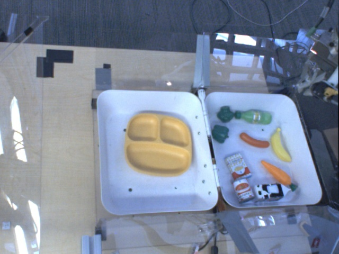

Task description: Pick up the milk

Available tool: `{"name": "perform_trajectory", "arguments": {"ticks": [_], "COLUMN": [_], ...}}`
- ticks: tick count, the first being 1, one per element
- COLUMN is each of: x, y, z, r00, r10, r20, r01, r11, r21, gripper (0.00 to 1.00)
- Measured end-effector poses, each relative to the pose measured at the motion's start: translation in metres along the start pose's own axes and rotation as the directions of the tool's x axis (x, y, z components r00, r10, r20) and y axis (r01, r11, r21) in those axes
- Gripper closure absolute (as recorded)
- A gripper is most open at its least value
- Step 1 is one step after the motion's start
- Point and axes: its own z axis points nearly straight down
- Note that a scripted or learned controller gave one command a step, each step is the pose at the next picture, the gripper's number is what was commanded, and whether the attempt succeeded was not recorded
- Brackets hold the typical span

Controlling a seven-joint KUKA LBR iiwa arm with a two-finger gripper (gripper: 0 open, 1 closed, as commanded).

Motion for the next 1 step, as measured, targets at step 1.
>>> {"name": "perform_trajectory", "arguments": {"ticks": [1], "x": [0.0014], "y": [0.0428], "z": [-0.0481], "r00": [1.000], "r10": [-0.014], "r20": [0.001], "r01": [0.014], "r11": [1.000], "r21": [0.000], "gripper": [1.00]}}
